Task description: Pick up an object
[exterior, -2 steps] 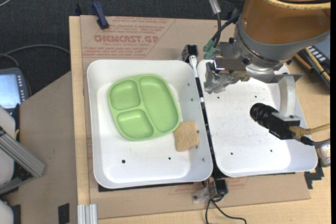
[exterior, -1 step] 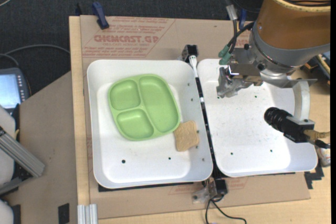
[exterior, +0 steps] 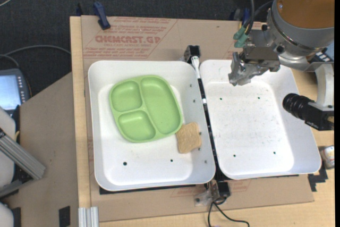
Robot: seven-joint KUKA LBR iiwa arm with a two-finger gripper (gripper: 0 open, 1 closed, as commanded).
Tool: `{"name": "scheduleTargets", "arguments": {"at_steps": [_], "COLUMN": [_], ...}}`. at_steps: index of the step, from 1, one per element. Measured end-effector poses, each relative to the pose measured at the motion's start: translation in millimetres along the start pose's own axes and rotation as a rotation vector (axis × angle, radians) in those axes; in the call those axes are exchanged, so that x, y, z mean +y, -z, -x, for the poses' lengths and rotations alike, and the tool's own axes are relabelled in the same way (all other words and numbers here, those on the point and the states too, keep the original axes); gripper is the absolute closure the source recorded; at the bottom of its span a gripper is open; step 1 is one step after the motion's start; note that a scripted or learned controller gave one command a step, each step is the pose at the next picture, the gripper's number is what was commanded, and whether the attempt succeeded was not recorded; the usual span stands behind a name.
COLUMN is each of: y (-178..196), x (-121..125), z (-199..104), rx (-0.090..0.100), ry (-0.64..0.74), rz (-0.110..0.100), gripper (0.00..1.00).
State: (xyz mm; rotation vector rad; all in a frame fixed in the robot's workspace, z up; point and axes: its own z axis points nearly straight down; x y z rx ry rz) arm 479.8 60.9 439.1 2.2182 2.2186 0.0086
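Observation:
A green sectioned plate (exterior: 145, 108) lies in the left bin (exterior: 106, 167). A tan, toast-like piece (exterior: 188, 137) rests beside the plate's lower right corner, touching it or nearly so. My gripper (exterior: 239, 78) hangs over the far left corner of the right bin (exterior: 297, 162), well to the right of both objects. Nothing shows between its fingers, and their spacing is too unclear to read.
The two white bins sit side by side on a cardboard-covered bench (exterior: 133, 37). A black clamp (exterior: 192, 53) stands at the far end of the seam between them. A black device (exterior: 304, 109) overhangs the right bin's right rim. A blue clip (exterior: 101, 15) sits at the far left.

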Motion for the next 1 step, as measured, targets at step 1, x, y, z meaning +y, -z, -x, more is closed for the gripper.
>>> {"name": "scheduleTargets", "arguments": {"at_steps": [1], "y": [-126.3], "x": [-2.9], "z": [72.3], "rx": [-0.003], "ry": [-0.01], "rz": [-0.02], "gripper": [1.0]}}
